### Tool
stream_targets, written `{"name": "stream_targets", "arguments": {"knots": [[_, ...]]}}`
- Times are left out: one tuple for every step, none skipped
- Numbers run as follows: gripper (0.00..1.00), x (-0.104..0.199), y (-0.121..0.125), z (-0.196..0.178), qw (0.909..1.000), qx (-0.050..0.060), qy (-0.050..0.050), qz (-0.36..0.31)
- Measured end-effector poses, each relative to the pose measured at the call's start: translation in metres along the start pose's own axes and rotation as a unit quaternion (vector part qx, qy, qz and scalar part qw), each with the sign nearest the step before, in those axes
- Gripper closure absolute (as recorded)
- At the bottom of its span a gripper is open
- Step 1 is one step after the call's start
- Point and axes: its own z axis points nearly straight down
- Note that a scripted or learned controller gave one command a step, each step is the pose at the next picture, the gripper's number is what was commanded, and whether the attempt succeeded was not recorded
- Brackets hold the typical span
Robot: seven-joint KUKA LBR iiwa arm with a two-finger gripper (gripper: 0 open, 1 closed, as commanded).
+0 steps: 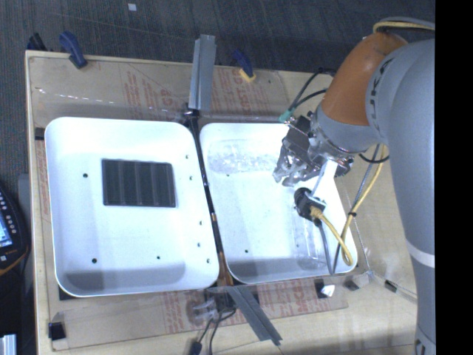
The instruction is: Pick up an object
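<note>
White left bin (66, 198) carries a dark ribbed rectangular block (138, 183) at its 10 o'clock. Gripper (293, 170) hangs over the right bin (251, 265) at 2 o'clock; finger state cannot be determined.

Both bins: smooth white plastic, slight sheen; left bin (118, 272) has a dark ribbed matt panel (138, 183). Right bin (251, 257) shows a clear glossy film patch (236, 159) at 12 o'clock. Tabletop (111, 83): pale matt wood-like board. Arm (414, 124): smooth grey casing, glossy orange band (355, 76). Gripper (293, 170): bare metal.
</note>
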Motion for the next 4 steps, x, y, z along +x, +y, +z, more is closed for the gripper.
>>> {"name": "stream_targets", "arguments": {"knots": [[1.0,0.0,0.0,-0.009,1.0,0.002,0.0,-0.003],[1.0,0.001,0.0,-0.018,1.0,0.004,-0.001,-0.006],[1.0,0.001,-0.001,-0.027,0.9999,0.006,-0.001,-0.009],[1.0,-0.029,-0.001,0.006,0.9924,-0.002,0.001,-0.123]]}}
